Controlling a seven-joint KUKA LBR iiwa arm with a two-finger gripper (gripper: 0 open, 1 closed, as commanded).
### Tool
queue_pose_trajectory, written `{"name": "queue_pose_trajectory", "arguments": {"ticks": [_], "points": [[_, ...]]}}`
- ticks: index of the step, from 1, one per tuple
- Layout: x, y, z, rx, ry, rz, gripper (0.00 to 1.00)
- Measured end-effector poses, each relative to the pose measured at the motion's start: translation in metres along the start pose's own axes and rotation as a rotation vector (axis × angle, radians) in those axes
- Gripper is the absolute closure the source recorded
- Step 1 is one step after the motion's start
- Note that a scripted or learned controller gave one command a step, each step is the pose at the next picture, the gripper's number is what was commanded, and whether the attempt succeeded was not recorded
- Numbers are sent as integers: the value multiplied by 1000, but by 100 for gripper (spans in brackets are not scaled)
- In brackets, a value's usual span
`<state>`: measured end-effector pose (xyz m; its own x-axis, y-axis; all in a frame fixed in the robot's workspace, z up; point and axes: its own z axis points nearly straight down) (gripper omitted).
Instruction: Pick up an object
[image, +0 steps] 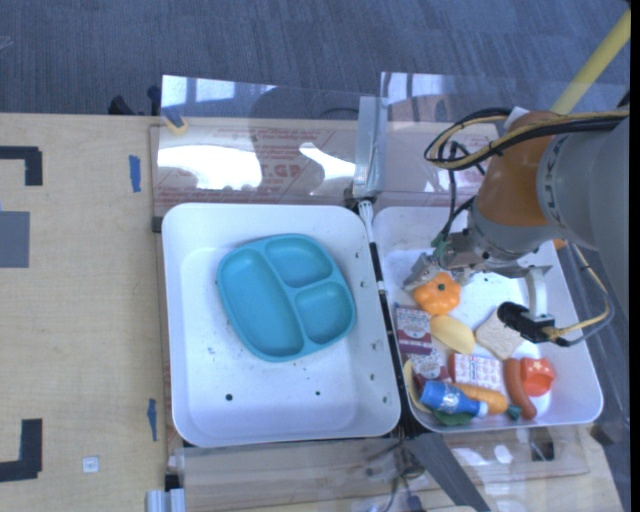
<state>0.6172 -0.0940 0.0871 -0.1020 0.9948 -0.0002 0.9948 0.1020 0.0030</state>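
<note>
Gripper (437, 268) hovers right over the pumpkin (437, 296) in the right bin (585, 395); can't tell its grip state; pumpkin's round, crowded by toys, so it may slip sideways

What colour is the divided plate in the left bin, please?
Light blue divided plate, best seen in the camera view.

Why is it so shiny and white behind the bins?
In the camera view, bright light glares off the clear plastic wall behind the left white bin, washing it out; the blue divided plate looks sharp, while the small toys under the gripper look slightly soft.
</note>
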Motion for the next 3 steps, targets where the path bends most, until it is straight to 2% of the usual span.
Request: {"name": "queue_pose_trajectory", "arguments": {"ticks": [1, 2, 3], "points": [[-1, 1, -11, -5, -1, 3, 100], [46, 57, -100, -5, -2, -245, 100], [41, 56, -175, -4, -2, 176, 100]]}}
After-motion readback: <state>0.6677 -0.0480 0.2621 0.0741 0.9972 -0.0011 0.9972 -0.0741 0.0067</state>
